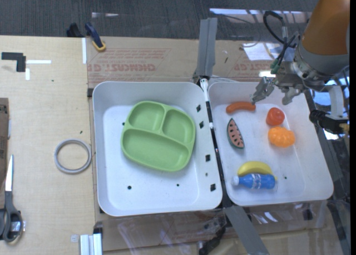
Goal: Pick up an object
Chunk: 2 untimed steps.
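In the right bin [314, 184] lie a red-orange sausage [240, 107], a watermelon slice [235, 133], a red tomato [275, 116], an orange [281, 137], a yellow banana [255, 167] and a blue bottle [254, 181]. My gripper [275, 93] hangs above the bin's far edge, just behind the tomato and right of the sausage. Its two fingers are spread apart with nothing between them.
The left bin [108, 187] holds a green divided plate [159, 135]. On the bench to the left lie a tape ring [72, 155] and scissors [10, 215]. A grey divider post [207, 48] stands behind the bins. Cables hang by the arm at the right.
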### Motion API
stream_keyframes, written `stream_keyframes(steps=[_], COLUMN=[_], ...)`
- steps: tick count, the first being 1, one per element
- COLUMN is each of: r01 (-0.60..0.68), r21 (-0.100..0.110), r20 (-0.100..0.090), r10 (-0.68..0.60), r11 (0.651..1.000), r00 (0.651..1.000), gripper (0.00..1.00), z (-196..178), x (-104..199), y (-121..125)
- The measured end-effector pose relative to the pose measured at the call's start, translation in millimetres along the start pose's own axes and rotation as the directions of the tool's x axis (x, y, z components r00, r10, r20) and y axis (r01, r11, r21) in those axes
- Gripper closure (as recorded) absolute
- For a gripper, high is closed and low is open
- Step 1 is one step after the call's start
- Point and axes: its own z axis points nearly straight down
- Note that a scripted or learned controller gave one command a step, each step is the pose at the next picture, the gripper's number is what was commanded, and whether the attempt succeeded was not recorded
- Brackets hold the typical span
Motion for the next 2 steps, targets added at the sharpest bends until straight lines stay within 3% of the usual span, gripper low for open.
stream_keyframes(steps=[1, 2], r01=[-0.003, -0.003], r21=[0.000, 0.000], r20=[0.000, 0.000], r10=[0.003, 0.003], r11=[1.000, 1.000], r00=[1.000, 1.000], gripper=[0.00, 0.00], z=[131, 168], x=[-22, 0], y=[1, -39])
